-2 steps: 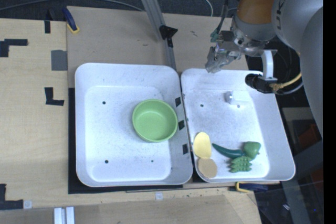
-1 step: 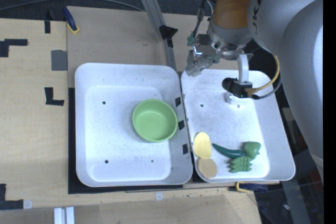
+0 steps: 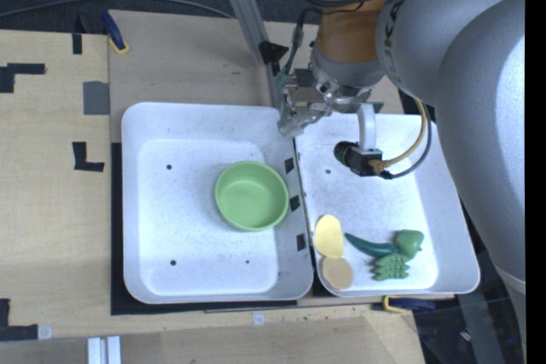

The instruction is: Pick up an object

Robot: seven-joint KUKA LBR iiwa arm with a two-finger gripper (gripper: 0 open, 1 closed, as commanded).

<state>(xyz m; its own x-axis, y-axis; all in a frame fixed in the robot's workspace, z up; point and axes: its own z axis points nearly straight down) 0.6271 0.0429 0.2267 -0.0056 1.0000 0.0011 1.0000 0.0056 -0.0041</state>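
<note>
Where the bins meet, the tool point(image 3: 293, 120) hangs low.

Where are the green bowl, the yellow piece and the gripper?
green bowl point(image 3: 251, 196), camera view, on its inner bottom.
yellow piece point(image 3: 329, 235), camera view, on its middle.
gripper point(image 3: 292, 125), camera view, at its fingertips.

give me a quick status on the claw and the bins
Claw up at the far end over the divider between bins, nothing seen in it. Green bowl in left bin. Small toys clustered at right bin's near end. Nothing blocking.
</note>
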